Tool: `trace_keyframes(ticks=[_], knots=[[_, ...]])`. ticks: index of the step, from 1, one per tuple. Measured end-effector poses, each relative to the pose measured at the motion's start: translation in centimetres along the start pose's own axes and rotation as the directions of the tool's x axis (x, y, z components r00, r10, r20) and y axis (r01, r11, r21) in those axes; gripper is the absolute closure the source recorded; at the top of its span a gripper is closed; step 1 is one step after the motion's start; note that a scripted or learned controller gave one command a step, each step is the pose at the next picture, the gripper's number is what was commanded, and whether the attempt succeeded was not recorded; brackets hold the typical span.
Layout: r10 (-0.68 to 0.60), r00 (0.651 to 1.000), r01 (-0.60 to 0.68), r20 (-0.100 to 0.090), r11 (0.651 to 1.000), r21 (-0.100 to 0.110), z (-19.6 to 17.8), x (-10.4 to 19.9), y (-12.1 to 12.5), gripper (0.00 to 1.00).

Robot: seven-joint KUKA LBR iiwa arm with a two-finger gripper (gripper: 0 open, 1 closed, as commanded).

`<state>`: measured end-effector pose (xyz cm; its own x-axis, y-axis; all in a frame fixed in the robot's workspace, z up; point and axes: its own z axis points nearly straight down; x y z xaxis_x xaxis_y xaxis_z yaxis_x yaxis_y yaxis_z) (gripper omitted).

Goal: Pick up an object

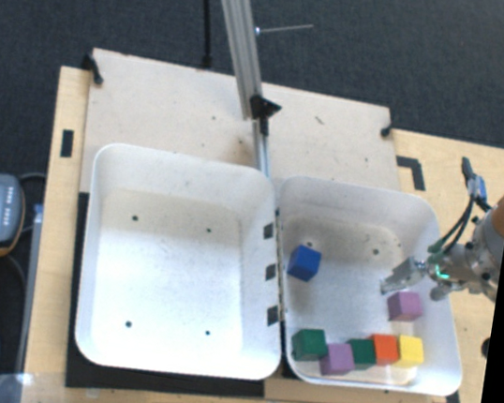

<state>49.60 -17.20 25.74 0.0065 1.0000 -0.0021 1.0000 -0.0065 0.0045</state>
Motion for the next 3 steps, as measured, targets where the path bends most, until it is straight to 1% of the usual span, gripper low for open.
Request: trace_keyframes(ticks=[3], knots=[[0.003, 1.0, -0.003, 0.0, 1.0, -0.001, -0.01, 0.0, 0.01, 0.0]])
